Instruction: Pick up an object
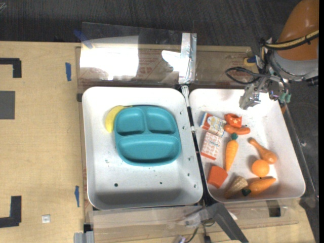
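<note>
The pincer (251,96) hangs over the far corner of the right bin (291,151), close to its rim. It carries nothing that can be seen, and whether it is open or closed cannot be told from this angle.

The things to pick from are all toy food, lying loose on the bin floor nearer the camera than the pincer. Closest, just below and a little left of it, is a glossy red piece (233,119), lumpy like a tomato, touching a small smooth carrot (239,131) that lies crosswise. Left of those is a printed carton (213,124), white and orange, boxy with flat faces, and just beneath it a second flat packet (210,147). A longer carrot (231,154) tapers to a point beside the packet. Farther from the pincer sit an orange-red cube (217,176) with sharp edges, a tan cone-shaped piece (235,185), a pale drumstick shape (262,150), a round orange ball (260,168) and a third carrot (261,185), the last two touching.

Well to the pincer's left, the left bin (96,161) holds a teal divided plate (147,134), matte plastic with three rounded wells, partly covering a yellow object (111,117)
</note>
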{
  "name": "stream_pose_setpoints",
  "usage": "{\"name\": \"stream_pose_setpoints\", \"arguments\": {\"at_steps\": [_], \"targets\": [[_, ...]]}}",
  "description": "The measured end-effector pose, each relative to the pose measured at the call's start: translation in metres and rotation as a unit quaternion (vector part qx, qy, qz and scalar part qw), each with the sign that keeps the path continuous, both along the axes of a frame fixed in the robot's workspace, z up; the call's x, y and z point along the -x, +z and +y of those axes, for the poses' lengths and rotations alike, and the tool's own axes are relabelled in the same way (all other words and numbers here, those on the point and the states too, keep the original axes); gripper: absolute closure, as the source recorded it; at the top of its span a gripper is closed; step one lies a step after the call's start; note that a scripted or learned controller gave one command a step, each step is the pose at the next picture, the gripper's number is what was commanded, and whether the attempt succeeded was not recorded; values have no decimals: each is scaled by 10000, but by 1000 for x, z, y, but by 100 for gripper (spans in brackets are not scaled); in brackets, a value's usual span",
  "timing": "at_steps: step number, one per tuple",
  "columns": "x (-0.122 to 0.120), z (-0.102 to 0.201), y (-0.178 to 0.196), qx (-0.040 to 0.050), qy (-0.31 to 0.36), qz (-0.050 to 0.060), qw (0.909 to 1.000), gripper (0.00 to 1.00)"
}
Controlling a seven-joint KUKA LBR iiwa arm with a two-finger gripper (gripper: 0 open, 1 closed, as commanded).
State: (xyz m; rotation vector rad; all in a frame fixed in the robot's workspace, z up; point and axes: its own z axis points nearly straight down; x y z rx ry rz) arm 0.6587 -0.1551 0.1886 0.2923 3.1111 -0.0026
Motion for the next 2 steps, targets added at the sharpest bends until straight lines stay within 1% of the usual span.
{"name": "stream_pose_setpoints", "arguments": {"at_steps": [1,2], "targets": [[1,1,-4,-8,3,37,10000,0],[57,21,-75,19,563,-81,9984,0]]}}
